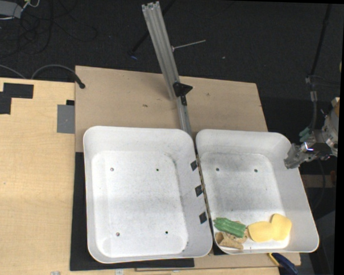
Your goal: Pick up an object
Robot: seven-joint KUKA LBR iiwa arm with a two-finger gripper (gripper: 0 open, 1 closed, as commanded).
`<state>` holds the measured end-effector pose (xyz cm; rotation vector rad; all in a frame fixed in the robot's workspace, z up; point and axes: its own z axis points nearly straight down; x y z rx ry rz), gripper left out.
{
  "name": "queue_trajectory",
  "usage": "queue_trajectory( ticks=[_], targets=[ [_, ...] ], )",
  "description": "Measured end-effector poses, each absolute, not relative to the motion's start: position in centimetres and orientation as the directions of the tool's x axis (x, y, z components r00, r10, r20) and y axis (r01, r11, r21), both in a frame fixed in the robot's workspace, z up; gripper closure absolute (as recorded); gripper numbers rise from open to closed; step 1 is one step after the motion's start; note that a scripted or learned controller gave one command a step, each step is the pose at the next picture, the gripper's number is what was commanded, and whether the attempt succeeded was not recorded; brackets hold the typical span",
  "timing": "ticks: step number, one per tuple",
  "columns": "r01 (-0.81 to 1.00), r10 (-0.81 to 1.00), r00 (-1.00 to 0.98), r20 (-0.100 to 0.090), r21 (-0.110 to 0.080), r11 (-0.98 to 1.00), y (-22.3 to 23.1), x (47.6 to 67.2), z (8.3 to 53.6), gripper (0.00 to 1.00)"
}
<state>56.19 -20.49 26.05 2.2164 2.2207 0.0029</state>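
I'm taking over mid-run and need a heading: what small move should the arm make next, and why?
Probably swing the gripper toward the right bin's near corner. It sits at that bin's far right rim, while the yellow object, green object and tan piece are clustered there.

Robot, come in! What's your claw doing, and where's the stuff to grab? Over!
Gripper at right bin's upper right rim, holding nothing. Green toy, yellow toy, tan piece bunched in near corner. Nothing in the way.
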Motion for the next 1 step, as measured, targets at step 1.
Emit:
queue_trajectory(
  ticks=[1],
  targets=[
    [1.000,1.000,-0.004,0.002,-0.003,0.004,-16.32,55.57,25.61,1.00]
  ],
)
